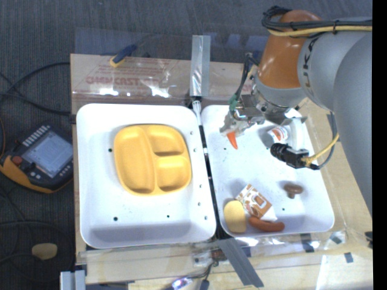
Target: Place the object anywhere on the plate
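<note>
A yellow divided plate (151, 159) lies in the left bin (91, 216). My gripper (233, 127) hangs over the upper left part of the right bin (260, 171), close to the wall between the two bins. A small orange carrot (233, 141) sticks out downward from between its fingers, so the gripper is shut on it. The carrot is to the right of the plate, well apart from it.
Near the right bin's front edge lie a yellow lemon-like piece (234, 215), a sausage (266, 225) and an orange-and-white packet (254, 202). A small brown piece (294, 190) sits further right. A white-and-red item (279, 133) rests under the wrist. A control pendant (37, 160) lies left of the bench.
</note>
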`<state>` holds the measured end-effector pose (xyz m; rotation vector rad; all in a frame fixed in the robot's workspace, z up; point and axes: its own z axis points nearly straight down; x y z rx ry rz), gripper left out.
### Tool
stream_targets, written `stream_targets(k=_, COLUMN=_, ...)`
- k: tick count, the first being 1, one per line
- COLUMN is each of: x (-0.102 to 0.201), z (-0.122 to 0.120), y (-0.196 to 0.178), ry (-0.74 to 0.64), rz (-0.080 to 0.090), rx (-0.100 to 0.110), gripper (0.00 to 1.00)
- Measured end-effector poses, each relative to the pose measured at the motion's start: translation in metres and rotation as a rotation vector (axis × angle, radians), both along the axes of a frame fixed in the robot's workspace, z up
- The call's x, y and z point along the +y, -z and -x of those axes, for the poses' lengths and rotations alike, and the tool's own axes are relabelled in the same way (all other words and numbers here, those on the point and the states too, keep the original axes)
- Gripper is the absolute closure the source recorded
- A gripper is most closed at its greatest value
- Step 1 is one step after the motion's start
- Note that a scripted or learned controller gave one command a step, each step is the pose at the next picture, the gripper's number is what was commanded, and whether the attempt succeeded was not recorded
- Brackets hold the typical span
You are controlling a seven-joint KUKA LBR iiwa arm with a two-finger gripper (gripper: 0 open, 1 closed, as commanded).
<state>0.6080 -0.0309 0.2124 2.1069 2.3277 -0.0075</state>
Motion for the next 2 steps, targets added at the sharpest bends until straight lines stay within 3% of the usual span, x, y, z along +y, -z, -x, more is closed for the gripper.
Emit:
stream_targets(k=1, x=0.0887, z=-0.022, y=0.0301, ry=0.028, rz=-0.003, rx=0.002, gripper=1.0)
stream_targets(k=2, x=0.0886, z=-0.0221, y=0.0299, ry=0.028, rz=-0.003, rx=0.002, gripper=0.0)
